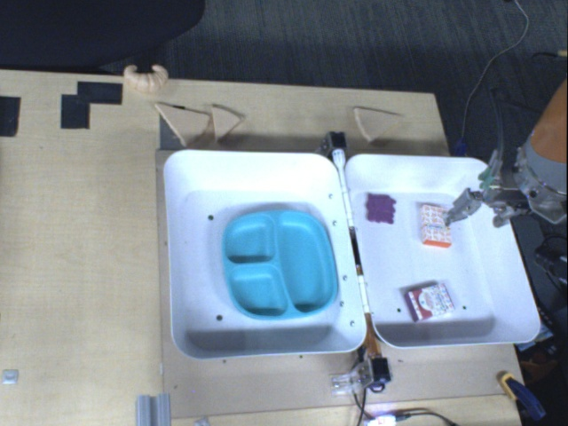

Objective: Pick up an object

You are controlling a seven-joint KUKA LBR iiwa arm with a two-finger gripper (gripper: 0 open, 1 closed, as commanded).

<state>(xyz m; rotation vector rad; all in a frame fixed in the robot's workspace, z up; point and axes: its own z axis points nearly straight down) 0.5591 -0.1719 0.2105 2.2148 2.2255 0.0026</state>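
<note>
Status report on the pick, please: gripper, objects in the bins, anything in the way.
Gripper low over right bin, beside orange-white packet, nothing held. Purple piece and red packet lie apart. Blue tray in left bin, nothing blocking.

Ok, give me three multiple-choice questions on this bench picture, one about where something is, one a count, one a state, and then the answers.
1. Where does the blue divided tray lie?
A. left bin
B. right bin
C. on the bench outside the bins

2. How many loose things lie in the right bin?
A. one
B. three
C. five

3. How does the end effector stand to the orange-and-white packet?
A. far over the left bin
B. close by the packet's right edge
C. carrying it high above the bench

Answers:
1 A, the tray fills the left bin's floor.
2 B: purple piece, packet, red packet.
3 B, its tip sits beside the packet.
</note>
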